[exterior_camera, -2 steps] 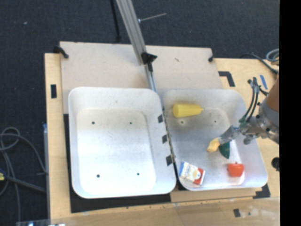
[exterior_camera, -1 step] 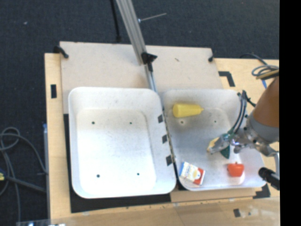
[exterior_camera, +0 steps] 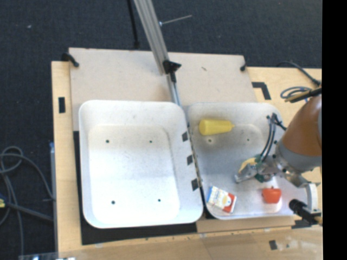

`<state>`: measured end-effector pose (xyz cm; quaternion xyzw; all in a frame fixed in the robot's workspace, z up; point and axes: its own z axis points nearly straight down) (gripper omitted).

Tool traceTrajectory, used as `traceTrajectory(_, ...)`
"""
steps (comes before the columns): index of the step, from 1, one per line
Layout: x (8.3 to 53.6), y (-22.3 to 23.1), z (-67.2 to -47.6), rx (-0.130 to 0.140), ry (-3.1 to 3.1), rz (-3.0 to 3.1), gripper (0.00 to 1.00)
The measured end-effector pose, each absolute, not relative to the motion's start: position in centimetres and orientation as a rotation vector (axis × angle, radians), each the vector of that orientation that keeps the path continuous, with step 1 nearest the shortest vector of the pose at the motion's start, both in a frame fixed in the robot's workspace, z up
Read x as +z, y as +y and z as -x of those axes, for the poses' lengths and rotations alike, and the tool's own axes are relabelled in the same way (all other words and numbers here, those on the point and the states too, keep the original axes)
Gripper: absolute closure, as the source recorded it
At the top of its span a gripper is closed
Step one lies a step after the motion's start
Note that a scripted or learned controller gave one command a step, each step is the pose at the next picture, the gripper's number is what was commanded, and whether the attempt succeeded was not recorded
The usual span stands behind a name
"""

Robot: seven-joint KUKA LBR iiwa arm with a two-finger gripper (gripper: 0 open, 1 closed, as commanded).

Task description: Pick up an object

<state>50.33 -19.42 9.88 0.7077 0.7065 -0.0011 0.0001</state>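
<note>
My gripper [exterior_camera: 245, 173] hangs low over the right bin [exterior_camera: 238, 111], near its front right part, on the arm with the orange band [exterior_camera: 303, 137]. A small yellow-green thing [exterior_camera: 250, 161] lies right at the gripper's upper side; whether it is held cannot be made out. A red-orange object [exterior_camera: 271, 195] sits just right of and in front of the gripper. A white and red carton [exterior_camera: 221, 199] lies at the bin's front left corner. A yellow wedge-shaped object [exterior_camera: 216, 127] rests near the bin's back left.
The left bin [exterior_camera: 92, 118] sits beside the right one, with clips on the wall between them. A slanted metal rail [exterior_camera: 152, 26] rises behind the bins. Cables [exterior_camera: 297, 92] lie at the bench's right edge.
</note>
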Motion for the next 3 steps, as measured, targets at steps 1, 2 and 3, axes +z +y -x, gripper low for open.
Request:
traceTrajectory(1, 11.2, -19.5, -50.6, 0.005, 2.208, -2.225, 1.0)
traceTrajectory(2, 16.3, -19.4, -51.7, 0.005, 2.219, -2.213, 1.0)
traceTrajectory(3, 21.2, -19.6, -51.9, 0.005, 2.22, -2.212, 1.0)
